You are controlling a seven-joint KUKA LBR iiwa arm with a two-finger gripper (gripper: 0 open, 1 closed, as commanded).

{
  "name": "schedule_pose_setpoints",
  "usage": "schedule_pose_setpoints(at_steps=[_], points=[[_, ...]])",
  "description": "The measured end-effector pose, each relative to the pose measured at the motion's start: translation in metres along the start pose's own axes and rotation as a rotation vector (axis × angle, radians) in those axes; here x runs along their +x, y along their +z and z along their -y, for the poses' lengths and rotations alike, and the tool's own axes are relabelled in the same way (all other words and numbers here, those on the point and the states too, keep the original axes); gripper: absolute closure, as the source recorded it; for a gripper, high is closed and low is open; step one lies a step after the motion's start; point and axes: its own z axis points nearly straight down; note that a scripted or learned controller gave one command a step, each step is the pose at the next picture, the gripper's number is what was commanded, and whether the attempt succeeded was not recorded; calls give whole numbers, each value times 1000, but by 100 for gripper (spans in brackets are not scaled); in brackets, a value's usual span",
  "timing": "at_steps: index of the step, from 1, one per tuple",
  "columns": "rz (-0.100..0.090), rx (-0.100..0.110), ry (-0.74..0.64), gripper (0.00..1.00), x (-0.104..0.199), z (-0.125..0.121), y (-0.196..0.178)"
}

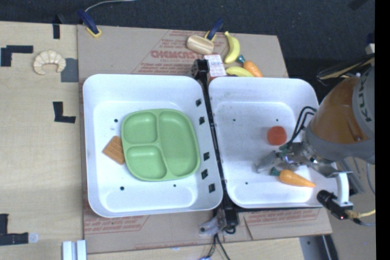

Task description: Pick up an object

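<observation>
I have the gripper [272, 162] low in the right bin [244, 91], lower right of frame, beside the carrot [296, 178]; I cannot tell its state. Red piece [277, 135] lies near.

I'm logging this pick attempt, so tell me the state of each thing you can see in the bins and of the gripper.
Gripper: low in the right bin, beside the carrot; grip unclear.
Carrot: lying flat on the bin floor.
Red ball: resting on the floor, apart from the gripper.
Green tray: right way up in the left bin.
Orange piece: partly tucked under the tray.
</observation>
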Motion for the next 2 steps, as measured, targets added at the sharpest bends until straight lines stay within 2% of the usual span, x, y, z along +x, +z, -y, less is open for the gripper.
schedule_pose_setpoints(at_steps=[1, 2], points=[[5, -4, 2, 100, -2, -1, -10], [5, -4, 2, 0, -2, -1, -10]])
